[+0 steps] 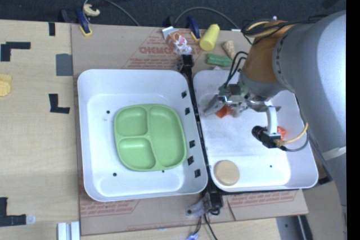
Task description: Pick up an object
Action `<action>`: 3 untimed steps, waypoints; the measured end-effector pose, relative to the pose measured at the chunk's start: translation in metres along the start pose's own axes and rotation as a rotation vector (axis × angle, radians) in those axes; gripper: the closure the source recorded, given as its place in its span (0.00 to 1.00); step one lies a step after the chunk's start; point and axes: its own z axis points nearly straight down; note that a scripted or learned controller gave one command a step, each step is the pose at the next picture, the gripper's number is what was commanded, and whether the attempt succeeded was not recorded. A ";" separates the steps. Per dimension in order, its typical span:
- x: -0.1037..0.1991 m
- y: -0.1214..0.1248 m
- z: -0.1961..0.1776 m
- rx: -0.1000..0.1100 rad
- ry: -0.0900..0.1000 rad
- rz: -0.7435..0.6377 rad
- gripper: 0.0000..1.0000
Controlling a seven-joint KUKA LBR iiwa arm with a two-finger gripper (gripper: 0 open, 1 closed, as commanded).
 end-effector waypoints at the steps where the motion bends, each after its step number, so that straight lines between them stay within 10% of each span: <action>1: 0.001 0.010 0.000 0.001 0.000 0.001 0.00; 3: -0.003 0.019 0.000 0.001 0.001 0.001 0.00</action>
